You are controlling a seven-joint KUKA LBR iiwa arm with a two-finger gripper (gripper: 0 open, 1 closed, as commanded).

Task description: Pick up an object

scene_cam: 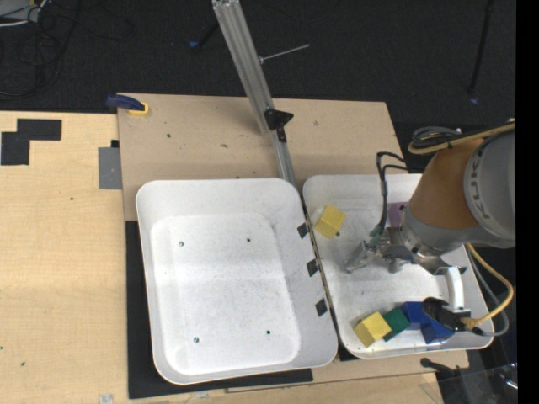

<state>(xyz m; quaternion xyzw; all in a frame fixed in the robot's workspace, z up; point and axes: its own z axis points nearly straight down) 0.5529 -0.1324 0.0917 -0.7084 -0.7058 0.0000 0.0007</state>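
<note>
On the smooth white right bin (pixel 337 310), metal fingers (pixel 358 259) spread apart near a yellow cube (pixel 330 220).

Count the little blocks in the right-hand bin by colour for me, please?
Yellow: 2, one near the bin's upper left and one at the bottom
Green: 1
Blue: 2, and
Purple: 1, partly behind the arm
Total: 6

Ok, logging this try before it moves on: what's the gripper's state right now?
Gripper: over the right bin, nothing seen between its fingers; open or shut cannot be told.
</note>
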